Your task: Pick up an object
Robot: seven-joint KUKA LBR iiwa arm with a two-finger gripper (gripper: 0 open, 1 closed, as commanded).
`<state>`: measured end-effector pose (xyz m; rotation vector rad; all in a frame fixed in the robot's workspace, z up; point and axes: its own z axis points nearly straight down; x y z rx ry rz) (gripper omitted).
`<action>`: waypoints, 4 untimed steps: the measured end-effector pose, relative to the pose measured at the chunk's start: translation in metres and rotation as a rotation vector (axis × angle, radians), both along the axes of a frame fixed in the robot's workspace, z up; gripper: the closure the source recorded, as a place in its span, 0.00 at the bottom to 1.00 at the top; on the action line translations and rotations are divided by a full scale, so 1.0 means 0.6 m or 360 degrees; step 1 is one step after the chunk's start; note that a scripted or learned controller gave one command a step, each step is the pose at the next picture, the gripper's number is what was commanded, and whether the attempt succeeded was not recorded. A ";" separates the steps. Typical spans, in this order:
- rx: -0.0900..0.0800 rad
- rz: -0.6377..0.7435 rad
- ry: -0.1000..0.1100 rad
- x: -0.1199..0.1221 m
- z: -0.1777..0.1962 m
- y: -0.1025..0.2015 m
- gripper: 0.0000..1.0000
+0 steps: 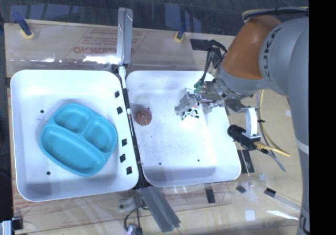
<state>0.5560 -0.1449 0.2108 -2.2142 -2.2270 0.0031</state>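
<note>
A small round brownish object (143, 117) lies near the left wall of the right bin (178, 171). My gripper (186, 108) hangs over the upper middle of that bin, well to the right of the round object and apart from it. The grey arm with its orange band (249, 53) reaches in from the right above the bin's right wall. Nothing can be seen between the gripper's tips.
A blue divided plate (77, 138) lies in the left bin (31, 187). A metal divider (124, 34) stands between the bins at the back. Cables and a black fitting (241, 135) sit beside the right bin's right edge.
</note>
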 end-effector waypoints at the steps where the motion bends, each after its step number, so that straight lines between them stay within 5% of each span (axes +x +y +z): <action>1: 0.0001 0.0001 0.0006 0.051 -0.172 -0.110 0.00; 2: 0.0001 0.0004 -0.0001 0.169 -0.198 -0.107 0.00; 3: 0.0001 0.0017 0.0001 0.171 -0.180 -0.103 1.00; 4: 0.0001 0.0001 -0.0003 0.169 -0.043 -0.109 1.00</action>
